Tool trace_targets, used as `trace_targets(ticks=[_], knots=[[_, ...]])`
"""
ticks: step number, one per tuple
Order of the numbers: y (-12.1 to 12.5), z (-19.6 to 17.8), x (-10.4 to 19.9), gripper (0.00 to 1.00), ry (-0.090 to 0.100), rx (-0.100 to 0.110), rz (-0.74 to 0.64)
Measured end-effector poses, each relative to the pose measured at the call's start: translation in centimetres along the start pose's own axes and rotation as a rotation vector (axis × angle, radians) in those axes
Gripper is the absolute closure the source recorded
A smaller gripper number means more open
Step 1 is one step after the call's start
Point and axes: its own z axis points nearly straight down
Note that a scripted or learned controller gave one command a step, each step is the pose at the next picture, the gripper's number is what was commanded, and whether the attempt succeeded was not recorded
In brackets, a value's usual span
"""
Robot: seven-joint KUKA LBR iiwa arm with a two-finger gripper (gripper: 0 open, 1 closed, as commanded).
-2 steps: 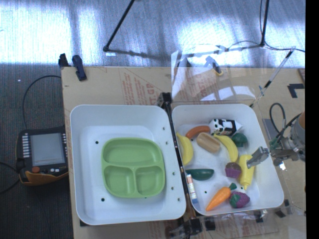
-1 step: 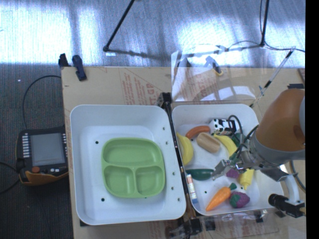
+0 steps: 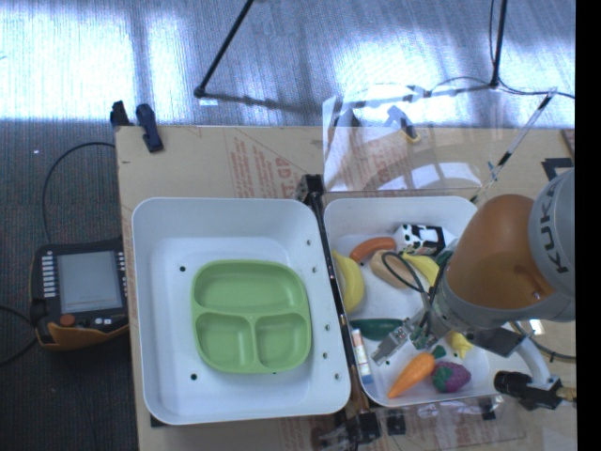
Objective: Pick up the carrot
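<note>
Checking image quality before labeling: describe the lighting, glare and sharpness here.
Camera view: sunlight streaks the floor brightly, washing out detail; both white bins are evenly lit; the carrot reads clearly, colors vivid; the whole frame is slightly soft; the arm blocks part of the right bin.

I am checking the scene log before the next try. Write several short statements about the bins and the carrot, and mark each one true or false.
1. The carrot lies in the right bin. True.
2. The green tray sits in the right bin. False: it sits in the left bin.
3. The tool holds the carrot clear of the bin. False: the carrot lies on the bin floor, just below the tool.
4. A purple item lies right beside the carrot. True.
5. The carrot rests in a compartment of the green tray. False: it lies in the right bin with the other toy foods.
</note>
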Motion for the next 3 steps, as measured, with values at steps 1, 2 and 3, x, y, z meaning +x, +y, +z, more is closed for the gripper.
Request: trace_targets(ticks=[1, 2, 3], knots=[[-0.4, 2.5, -0.7, 0.00, 0.002, 0.001, 0.498], [-0.5, 1.6, -0.8, 1.00, 0.004, 0.003, 0.504], [3.0, -7.1, 5.3, 1.00, -0.001, -0.007, 0.619]])
